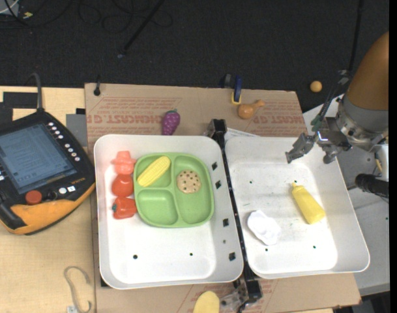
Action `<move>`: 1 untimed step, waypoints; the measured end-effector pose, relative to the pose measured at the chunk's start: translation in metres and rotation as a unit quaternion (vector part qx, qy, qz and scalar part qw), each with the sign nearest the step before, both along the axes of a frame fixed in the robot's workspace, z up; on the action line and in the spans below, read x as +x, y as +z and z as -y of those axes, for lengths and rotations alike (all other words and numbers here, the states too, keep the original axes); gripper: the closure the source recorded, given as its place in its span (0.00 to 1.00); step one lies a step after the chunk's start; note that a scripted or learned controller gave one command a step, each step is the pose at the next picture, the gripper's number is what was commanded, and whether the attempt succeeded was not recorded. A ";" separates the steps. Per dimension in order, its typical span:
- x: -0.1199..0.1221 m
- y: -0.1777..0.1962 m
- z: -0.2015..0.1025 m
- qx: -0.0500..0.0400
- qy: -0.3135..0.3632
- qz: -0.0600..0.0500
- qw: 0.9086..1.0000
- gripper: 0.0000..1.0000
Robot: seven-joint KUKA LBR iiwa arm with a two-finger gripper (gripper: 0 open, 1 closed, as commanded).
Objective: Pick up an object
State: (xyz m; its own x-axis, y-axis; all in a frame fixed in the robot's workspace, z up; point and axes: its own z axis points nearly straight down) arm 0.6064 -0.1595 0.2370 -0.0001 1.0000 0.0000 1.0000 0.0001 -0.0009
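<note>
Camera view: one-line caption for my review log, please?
KUKA arm's gripper hovers open above the right bin, which holds a yellow bottle and white crumpled object; the left bin holds a green divided tray.

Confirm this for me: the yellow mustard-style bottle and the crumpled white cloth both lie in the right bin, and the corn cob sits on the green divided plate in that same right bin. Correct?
Not quite. The yellow mustard-style bottle and crumpled white cloth do lie in the right bin, but the yellow corn cob sits on the green divided plate in the left bin, as the camera view shows.
</note>
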 end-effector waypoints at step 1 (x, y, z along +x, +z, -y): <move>0.010 -0.057 -0.005 0.001 0.003 -0.002 1.000 0.00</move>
